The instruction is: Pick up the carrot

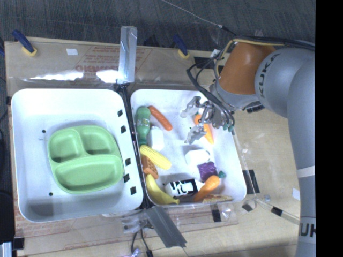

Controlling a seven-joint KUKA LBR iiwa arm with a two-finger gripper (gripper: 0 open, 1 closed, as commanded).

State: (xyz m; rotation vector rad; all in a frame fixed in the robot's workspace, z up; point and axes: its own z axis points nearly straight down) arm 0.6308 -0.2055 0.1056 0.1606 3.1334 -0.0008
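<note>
The carrot (207,128) is clamped between the fingers of the gripper (196,123) in the right bin (177,96).

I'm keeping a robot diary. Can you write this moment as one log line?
step: pick carrot | tool: over right bin, orange thing between fingers | green plate: left bin | status: grabbing
</note>
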